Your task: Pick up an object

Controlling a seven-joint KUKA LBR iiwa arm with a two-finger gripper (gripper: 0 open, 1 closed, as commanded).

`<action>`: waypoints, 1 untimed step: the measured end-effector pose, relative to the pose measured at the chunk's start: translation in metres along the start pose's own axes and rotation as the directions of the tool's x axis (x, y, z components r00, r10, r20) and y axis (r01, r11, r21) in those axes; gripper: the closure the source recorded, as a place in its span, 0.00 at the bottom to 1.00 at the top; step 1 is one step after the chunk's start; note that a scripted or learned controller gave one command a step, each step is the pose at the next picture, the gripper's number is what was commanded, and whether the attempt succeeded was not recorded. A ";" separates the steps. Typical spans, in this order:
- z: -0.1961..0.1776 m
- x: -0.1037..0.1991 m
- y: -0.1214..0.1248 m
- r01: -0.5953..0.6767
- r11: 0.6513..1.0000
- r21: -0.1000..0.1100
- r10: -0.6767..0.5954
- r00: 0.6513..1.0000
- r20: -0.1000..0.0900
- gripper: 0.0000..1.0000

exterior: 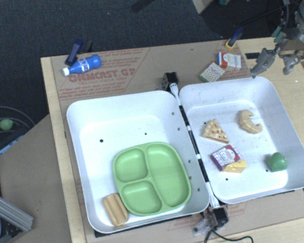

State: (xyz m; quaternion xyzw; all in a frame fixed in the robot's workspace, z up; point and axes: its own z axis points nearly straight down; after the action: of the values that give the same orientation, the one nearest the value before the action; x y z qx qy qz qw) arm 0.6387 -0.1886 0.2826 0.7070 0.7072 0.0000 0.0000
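Nothing is picked yet: the gripper point(274, 63) hangs with jaws spread wide and bare above the right bin's point(289, 123) far corner, while the pizza slice point(214, 131), croissant point(249, 121) and green ball point(277, 161) lie untouched inside.

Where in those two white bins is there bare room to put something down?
Left bin: bare floor behind the green tray. Right bin: bare along the far wall. Crowded mid-floor: pizza slice, croissant, red packet, green ball.
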 end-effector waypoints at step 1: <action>0.124 0.019 -0.054 -0.001 1.000 0.003 0.001 1.000 -0.001 0.00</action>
State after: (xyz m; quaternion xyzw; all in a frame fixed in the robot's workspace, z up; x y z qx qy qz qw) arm 0.5846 -0.1700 0.1591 0.7072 0.7070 -0.0007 -0.0015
